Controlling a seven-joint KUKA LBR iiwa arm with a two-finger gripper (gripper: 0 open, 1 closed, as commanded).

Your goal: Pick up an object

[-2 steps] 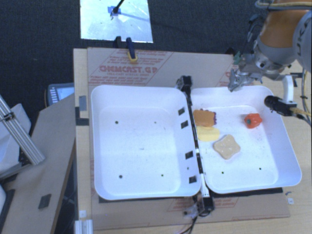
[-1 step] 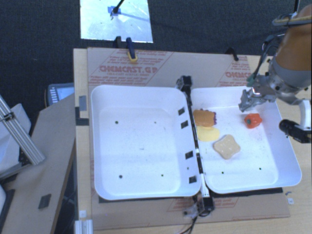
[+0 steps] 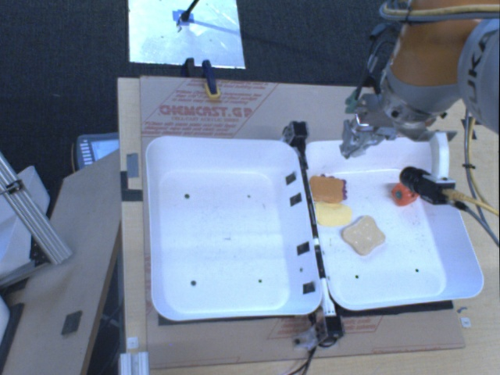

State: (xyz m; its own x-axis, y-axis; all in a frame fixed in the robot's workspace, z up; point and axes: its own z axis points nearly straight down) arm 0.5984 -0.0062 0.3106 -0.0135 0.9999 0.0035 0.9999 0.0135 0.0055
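Gripper (image 3: 358,144) of a grey-and-orange arm (image 3: 437,45) hangs above the far edge of the right bin (image 3: 453,276), away from every object; whether its fingers are spread or pressed together cannot be told from this angle. The candidates for pickup all lie in that bin: a brown-orange block (image 3: 328,188) beside the divider, a flat yellow piece (image 3: 334,215) touching its near side, a tan bread-shaped piece (image 3: 363,235) nearer still, and a small red item (image 3: 403,196) to the right, close to a black fitting (image 3: 426,184) with a cable. A clean attempt would likely favour the bread-shaped piece, which has the most free space around it; the block and yellow piece crowd each other and the bin wall, so a descent there risks pinching two things or striking the rim. The left bin (image 3: 226,303) sits alongside on a cardboard sheet (image 3: 211,108) over a wooden bench (image 3: 86,233), with a shiny metal plate (image 3: 187,22) on dark carpet beyond.
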